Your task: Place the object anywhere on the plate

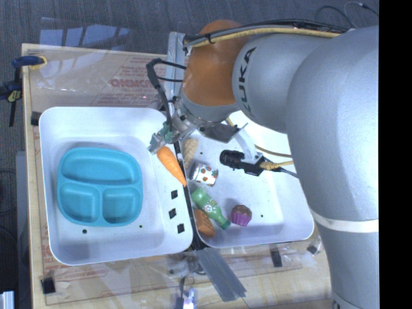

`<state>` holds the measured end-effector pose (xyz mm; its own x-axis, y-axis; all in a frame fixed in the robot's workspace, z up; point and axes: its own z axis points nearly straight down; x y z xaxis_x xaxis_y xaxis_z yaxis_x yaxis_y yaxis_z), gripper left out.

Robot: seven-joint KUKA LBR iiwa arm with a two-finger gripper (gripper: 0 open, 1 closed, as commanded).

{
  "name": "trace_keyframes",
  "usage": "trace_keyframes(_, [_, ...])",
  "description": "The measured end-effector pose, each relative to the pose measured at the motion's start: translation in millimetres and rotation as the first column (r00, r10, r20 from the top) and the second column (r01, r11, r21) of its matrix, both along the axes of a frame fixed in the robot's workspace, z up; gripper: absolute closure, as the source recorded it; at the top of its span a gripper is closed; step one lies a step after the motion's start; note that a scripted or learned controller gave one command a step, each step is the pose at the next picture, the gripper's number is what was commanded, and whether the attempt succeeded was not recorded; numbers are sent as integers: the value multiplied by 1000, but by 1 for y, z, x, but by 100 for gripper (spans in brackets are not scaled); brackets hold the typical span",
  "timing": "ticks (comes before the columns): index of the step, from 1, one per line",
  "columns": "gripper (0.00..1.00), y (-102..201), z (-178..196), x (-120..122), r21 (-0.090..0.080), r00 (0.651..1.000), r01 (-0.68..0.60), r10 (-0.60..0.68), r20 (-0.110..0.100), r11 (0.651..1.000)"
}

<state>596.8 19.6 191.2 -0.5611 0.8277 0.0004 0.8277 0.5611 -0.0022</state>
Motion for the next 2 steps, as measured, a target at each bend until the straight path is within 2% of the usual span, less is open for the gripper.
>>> trace_keyframes(1, [100, 71, 0, -7, 0, 995, 96, -96, 1, 995])
trace_keyframes(2, [0, 71, 0, -6, 0, 995, 97, -97, 1, 995])
